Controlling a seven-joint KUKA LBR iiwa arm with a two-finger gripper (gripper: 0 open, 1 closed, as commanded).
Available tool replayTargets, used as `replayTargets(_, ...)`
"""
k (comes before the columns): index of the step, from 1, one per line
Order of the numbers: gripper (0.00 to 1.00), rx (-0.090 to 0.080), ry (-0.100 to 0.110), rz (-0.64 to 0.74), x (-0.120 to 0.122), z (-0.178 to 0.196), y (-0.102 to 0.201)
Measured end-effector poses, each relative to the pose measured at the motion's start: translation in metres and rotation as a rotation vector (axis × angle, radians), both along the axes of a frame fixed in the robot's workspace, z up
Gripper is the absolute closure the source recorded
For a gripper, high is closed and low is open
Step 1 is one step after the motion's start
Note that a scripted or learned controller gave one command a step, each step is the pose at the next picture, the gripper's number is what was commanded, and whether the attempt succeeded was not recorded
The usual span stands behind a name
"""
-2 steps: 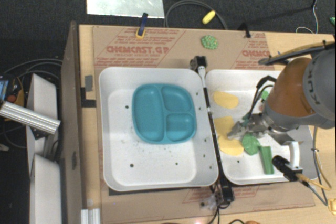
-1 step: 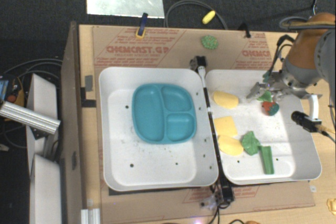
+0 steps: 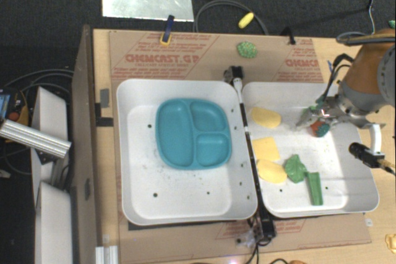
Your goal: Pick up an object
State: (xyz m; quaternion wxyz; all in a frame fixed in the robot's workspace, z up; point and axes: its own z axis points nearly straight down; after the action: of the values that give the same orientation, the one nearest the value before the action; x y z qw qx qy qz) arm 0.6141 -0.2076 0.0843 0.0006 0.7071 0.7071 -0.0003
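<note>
My gripper (image 3: 317, 115) hangs low over the upper right part of the right bin (image 3: 352, 195), below the grey wrist and its orange band. A small red and teal object (image 3: 320, 128) lies directly under it, partly hidden; I cannot tell if it is gripped. Further left in this bin lie a yellow oval piece (image 3: 266, 117), a flat yellow square (image 3: 266, 148) and another yellow lump (image 3: 272, 172). A green leafy toy (image 3: 295, 168) and a green bar (image 3: 314, 188) rest near the front.
The left bin (image 3: 139, 195) holds a teal divided plate (image 3: 193, 133). A green ball (image 3: 247, 49) sits on the cardboard behind the bins, with a yellow item (image 3: 246, 20) and cables beyond it. A black part (image 3: 366, 155) of the arm juts over the right bin's right rim.
</note>
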Motion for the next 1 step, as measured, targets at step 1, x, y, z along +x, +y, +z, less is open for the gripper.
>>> replayTargets(1, 0.0, 0.0, -0.004, 0.004, 0.0057, 0.0338, 0.0009)
